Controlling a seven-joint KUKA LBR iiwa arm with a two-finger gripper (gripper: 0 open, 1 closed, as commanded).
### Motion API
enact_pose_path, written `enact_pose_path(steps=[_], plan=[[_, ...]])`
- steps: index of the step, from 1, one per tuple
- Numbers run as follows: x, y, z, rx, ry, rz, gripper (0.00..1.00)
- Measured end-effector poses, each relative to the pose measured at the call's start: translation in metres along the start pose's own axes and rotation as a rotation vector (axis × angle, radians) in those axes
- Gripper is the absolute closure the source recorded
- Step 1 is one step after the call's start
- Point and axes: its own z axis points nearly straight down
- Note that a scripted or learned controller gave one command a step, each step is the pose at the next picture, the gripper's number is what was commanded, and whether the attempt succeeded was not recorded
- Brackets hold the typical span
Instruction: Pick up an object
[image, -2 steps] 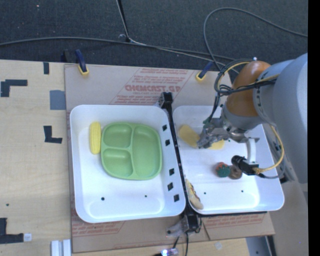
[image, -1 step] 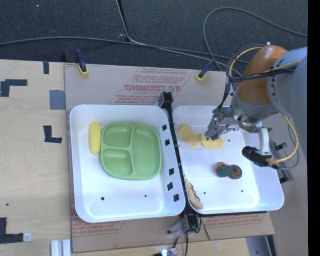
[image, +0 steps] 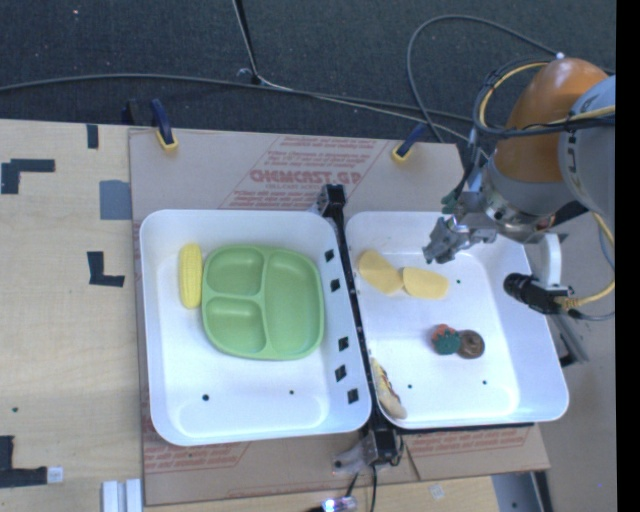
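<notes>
Gripper (image: 441, 249): hangs over the back part of the right bin, dark fingers pointing down and toward the left; whether they are spread or closed cannot be made out, and nothing is seen between them.
Arm (image: 560, 110): grey with an orange band, reaching in from the right edge, cables looping above it.
Yellow pieces (image: 402, 277): two pale yellow food-like shapes lying side by side and touching, on the right bin's floor just below and left of the gripper; the nearer one sits close to the fingertips but apart from them.
Round items (image: 458, 342): a small green-and-red piece and a brownish ring-like piece, touching each other, nearer the middle of the right bin, well apart from the gripper.
Corner object (image: 387, 391): a pale, speckled elongated thing lying against the right bin's left wall at its front corner.
Right bin (image: 520, 385): shallow, white, holding the yellow pieces, round items and corner object.
Left bin (image: 240, 400): shallow, white, set beside the right bin with a dark divider strip between them.
Green tray (image: 263, 301): sectioned plate with three compartments, lying flat in the left bin.
Corn cob (image: 190, 275): yellow, lying just beside the green tray's left edge.
Bench (image: 60, 330): light wood with dark tape marks; a cardboard sheet lies under both bins.
</notes>
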Motion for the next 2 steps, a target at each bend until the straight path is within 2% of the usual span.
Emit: enact_pose_path(steps=[2], plan=[[0.106, -0.024, 0.012, 0.008, 0.002, -0.005, 1.0]])
